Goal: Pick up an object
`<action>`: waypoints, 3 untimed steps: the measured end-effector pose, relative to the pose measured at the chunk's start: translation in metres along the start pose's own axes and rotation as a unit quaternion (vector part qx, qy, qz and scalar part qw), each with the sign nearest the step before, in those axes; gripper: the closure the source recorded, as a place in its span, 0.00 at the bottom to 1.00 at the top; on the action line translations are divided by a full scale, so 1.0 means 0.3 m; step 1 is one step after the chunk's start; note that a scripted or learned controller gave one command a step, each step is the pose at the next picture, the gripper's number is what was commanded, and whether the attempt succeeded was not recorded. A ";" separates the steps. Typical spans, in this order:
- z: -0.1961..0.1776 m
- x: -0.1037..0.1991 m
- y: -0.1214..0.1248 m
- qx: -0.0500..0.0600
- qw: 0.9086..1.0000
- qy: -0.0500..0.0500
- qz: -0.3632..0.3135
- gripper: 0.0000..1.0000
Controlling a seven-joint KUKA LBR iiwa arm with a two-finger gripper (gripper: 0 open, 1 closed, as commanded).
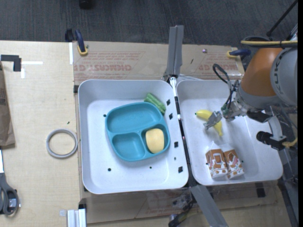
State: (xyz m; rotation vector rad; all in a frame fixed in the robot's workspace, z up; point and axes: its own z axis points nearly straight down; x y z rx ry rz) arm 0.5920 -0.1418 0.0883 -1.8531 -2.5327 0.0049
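A yellow banana (208,119) lies in the right bin (265,164), near its upper left part. My gripper (214,120) reaches in from the right and sits right at the banana, its grey fingers over the fruit's right end. A brown and white patterned box (224,163) lies near the right bin's front edge. In the left bin (94,160) rests a blue divided tray (124,126) with a yellow round object (155,140) in its lower right compartment. A green object (156,102) lies just behind the tray.
A grey divider bar (175,51) stands between the bins at the back. On the bench to the left lie a grey ring (62,143) and scissors (7,197). The arm's orange band (259,72) hangs over the right bin's back right corner.
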 end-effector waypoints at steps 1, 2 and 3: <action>-0.019 -0.003 -0.002 0.002 1.000 0.001 0.000 1.00; -0.081 -0.178 -0.087 -0.001 1.000 0.000 0.013 1.00; -0.382 0.008 -0.124 0.000 0.999 0.000 -0.048 1.00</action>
